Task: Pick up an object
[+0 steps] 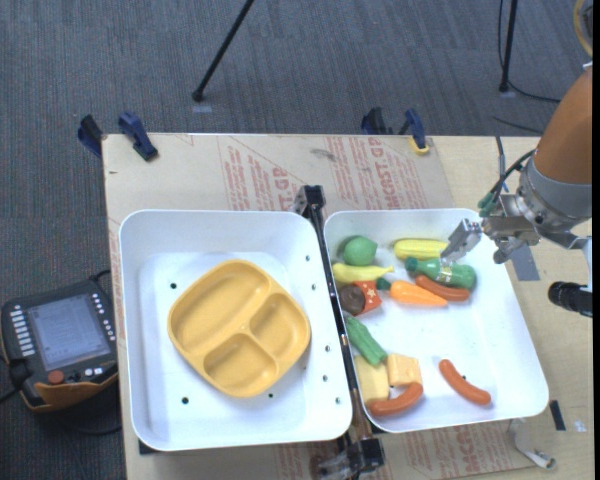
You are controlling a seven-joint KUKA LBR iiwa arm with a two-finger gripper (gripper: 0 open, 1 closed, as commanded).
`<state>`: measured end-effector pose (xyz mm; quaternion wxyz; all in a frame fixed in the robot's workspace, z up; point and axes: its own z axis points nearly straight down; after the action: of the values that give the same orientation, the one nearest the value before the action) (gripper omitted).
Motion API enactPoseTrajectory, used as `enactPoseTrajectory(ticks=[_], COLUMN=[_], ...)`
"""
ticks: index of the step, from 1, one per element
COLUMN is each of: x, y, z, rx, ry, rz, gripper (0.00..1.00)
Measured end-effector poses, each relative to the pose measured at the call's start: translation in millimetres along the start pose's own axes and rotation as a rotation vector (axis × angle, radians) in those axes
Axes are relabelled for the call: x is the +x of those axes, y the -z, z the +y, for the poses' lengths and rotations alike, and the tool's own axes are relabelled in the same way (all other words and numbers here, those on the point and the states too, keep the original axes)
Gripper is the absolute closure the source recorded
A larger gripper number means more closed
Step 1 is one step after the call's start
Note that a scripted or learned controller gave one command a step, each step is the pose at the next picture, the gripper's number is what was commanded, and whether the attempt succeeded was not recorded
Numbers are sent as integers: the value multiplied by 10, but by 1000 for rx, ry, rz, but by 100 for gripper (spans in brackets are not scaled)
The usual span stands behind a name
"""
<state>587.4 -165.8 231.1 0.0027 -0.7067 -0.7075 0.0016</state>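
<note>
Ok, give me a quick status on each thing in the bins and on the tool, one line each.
Yellow divided plate: flat in the left bin, compartments bare.
Toy food pile: loose in the right bin, all pieces lying down.
Green pickle: lying under the tool's tip.
Tool: low over the right bin's far side, at the pickle; grip unclear.
Two sausages: near front edge, untouched.

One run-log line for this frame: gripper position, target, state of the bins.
gripper: over right bin, at green toy | grasp: not confirmed | left bin: yellow divided plate | right bin: toy foods
</note>
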Motion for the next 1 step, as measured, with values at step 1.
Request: enactPoseTrajectory(ticks=[1], x=[579], y=[-1266], z=[66], rx=[-1], ry=[-38], rz=[0], gripper=[0])
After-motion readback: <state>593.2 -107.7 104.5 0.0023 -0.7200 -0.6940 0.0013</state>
